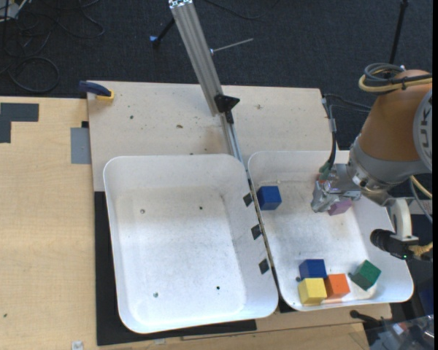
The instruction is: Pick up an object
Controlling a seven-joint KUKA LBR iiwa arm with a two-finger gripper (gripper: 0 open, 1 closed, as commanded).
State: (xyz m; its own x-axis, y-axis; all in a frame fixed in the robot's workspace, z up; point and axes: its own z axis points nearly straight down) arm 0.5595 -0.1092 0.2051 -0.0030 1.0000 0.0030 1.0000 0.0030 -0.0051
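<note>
Gripper [323, 197] over right bin [292, 297], fingers shut on purple block [341, 207], blue cube [269, 197] to its left.

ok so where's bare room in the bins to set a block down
The left bin floor is bare wall to wall. In the right bin, there is room between the blue cube and the front cluster. It is crowded at the gripper.
</note>
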